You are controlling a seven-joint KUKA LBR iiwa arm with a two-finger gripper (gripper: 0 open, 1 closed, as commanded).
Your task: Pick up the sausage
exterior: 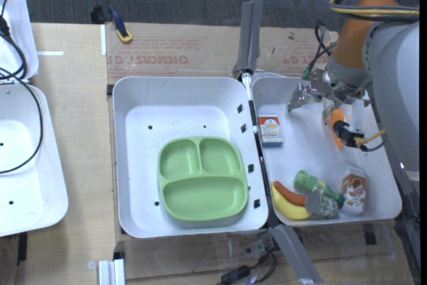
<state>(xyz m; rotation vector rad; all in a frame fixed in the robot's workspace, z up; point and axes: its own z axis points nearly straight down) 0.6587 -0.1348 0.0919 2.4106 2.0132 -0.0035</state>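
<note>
Currently the arm (pixel 390 77) reaches in from the right, and its gripper (pixel 319 95) sits over the far part of the right bin (pixel 303 157), near that bin's far wall. From this angle you cannot tell whether the gripper is released or clenched, and you see nothing held in it.

Sausage (pixel 291 193): reddish-orange, lying in the near part of the right bin, close to the near-left corner. It rests against the far side of the banana (pixel 291 208) and touches it along its length. Its right end meets the green bottle (pixel 319 194), which lies on its side, tilted toward the near right. The sausage is well apart from the gripper, and the bare middle of the bin floor lies between them.

Other items in the right bin:
- Small box (pixel 270 131), white with red and blue print, lies flat beside the left wall, on the far half.
- Printed pouch (pixel 353 193) is at the near right, just beside the bottle.
- Short orange piece (pixel 339 126) is just near-right of the gripper; you cannot tell what it is.

Left bin (pixel 133 143): holds a green divided plate (pixel 200 178) with three compartments, set toward the near right of the bin.
</note>
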